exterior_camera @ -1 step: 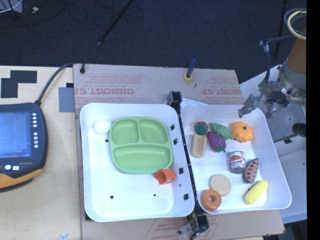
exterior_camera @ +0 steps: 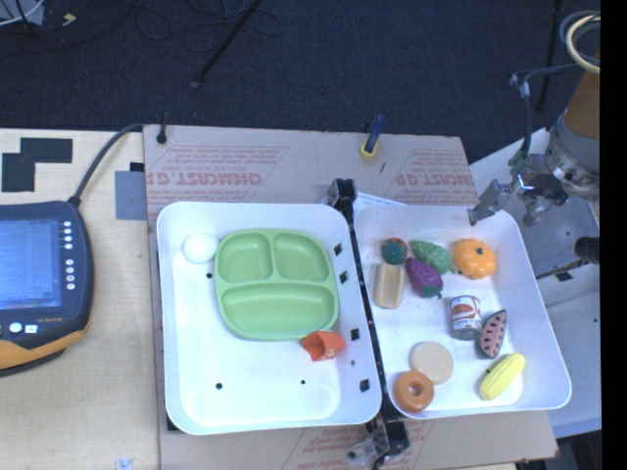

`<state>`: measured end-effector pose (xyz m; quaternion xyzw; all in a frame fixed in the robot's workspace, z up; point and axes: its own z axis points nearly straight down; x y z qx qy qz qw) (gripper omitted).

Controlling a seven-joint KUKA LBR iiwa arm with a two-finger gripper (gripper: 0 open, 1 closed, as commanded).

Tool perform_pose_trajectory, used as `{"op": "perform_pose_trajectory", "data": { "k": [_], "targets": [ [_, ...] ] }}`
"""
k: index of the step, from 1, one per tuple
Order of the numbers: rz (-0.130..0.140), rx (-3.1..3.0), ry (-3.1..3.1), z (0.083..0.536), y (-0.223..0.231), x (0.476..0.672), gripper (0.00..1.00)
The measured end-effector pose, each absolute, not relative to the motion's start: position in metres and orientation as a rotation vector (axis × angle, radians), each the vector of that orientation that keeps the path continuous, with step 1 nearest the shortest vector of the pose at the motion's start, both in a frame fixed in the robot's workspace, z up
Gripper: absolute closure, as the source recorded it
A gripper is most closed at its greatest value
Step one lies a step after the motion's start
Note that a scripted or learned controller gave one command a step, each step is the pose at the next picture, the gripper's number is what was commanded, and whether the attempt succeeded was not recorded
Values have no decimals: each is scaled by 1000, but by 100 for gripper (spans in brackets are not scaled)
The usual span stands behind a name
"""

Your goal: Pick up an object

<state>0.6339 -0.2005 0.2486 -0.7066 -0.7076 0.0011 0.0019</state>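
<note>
The right bin (exterior_camera: 549,360) holds several toy foods. Among them are an orange pumpkin (exterior_camera: 474,258), a purple eggplant (exterior_camera: 423,277), a green vegetable (exterior_camera: 432,254) and a tan bottle with a green and red top (exterior_camera: 390,278). A can (exterior_camera: 464,316), a watermelon slice (exterior_camera: 493,333), a yellow corn cob (exterior_camera: 503,375), a beige disc (exterior_camera: 431,361) and a donut (exterior_camera: 413,391) lie nearer the front. My gripper (exterior_camera: 510,202) hangs over the bin's far right corner, open, with nothing between its fingers. It is up and to the right of the pumpkin.
The left bin (exterior_camera: 186,380) holds a green divided plate (exterior_camera: 276,284), a white ball (exterior_camera: 199,248) and an orange piece (exterior_camera: 323,345). A black divider (exterior_camera: 359,302) runs between the bins. A teach pendant (exterior_camera: 39,282) lies at far left. A yellow-and-blue clamp (exterior_camera: 370,141) sits on the cardboard behind.
</note>
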Motion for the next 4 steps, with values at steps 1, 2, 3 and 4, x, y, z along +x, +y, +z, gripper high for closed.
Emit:
{"op": "perform_pose_trajectory", "data": {
  "k": [1,2,3,4],
  "targets": [
    [8,-2213,-2217,185,-205,631,0],
    [7,-2214,-2218,139,-203,629,0],
    [-9,-2228,-2230,116,-205,634,0],
    [-2,-2227,-2230,123,-206,633,100]
  ]
}}
